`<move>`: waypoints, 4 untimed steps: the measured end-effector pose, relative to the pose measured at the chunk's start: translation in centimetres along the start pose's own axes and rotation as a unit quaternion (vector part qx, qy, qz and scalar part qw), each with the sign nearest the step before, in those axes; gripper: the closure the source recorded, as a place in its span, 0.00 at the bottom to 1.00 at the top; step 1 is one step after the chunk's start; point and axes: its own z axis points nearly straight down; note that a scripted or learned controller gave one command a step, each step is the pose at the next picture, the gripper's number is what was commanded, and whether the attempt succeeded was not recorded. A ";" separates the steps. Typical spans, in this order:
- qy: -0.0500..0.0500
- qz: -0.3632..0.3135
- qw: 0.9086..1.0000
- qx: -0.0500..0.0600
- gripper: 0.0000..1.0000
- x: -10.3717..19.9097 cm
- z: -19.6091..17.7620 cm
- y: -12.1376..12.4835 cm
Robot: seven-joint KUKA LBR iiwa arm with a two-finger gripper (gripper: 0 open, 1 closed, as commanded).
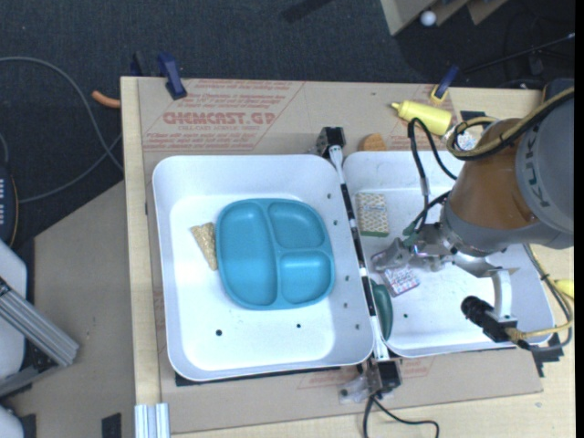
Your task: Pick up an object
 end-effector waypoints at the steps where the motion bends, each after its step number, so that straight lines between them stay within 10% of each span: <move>1: 0.000 0.000 1.000 0.001 0.00 -0.3 -0.5 12.1; 2: -0.001 0.000 1.000 -0.002 0.00 0.0 0.4 14.3; 3: 0.000 0.001 1.000 -0.001 0.00 -0.5 0.5 2.3; 4: 0.001 0.000 1.000 -0.004 0.00 -0.7 0.4 2.2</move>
